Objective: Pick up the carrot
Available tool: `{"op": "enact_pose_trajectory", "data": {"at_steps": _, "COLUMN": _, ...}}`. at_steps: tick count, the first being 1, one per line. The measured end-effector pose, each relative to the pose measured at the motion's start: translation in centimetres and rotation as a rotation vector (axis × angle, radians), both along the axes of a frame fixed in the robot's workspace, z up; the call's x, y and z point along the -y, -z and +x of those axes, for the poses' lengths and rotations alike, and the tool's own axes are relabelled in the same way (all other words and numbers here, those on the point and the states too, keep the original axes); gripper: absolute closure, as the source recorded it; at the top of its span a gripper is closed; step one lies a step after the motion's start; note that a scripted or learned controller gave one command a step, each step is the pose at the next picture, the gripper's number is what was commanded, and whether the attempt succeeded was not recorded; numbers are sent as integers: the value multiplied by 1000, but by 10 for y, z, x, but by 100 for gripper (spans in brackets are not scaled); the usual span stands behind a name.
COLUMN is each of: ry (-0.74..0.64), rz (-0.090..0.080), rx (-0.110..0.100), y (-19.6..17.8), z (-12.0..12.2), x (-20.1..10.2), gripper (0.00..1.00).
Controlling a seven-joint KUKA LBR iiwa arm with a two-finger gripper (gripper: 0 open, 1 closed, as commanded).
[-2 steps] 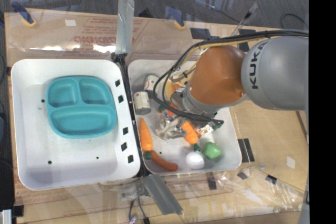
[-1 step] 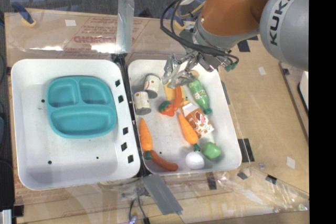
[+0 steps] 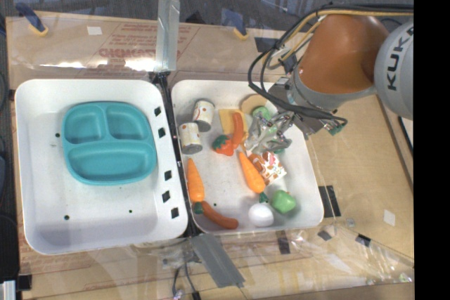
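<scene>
Two carrots lie in the right bin. One carrot sits near the bin's middle, slanting down to the right, beside a red-and-white packet. The other carrot lies along the bin's left wall. My gripper hangs over the bin's upper right part, just above and to the right of the middle carrot's top end. I see nothing held in it. The arm's orange band covers the bin's far right corner.
The right bin also holds two small cans, a yellow wedge, a strawberry, a brown sausage, a white egg and a green pepper. A teal divided plate lies in the left bin.
</scene>
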State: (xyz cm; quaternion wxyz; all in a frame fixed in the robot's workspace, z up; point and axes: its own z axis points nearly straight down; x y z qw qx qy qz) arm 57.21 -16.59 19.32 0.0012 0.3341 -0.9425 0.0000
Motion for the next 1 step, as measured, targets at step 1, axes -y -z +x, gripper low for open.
{"op": "enact_pose_trajectory", "data": {"at_steps": 1, "ry": -276, "rz": 2, "rx": 4, "y": 101, "z": 15, "x": -11, "gripper": 100}}
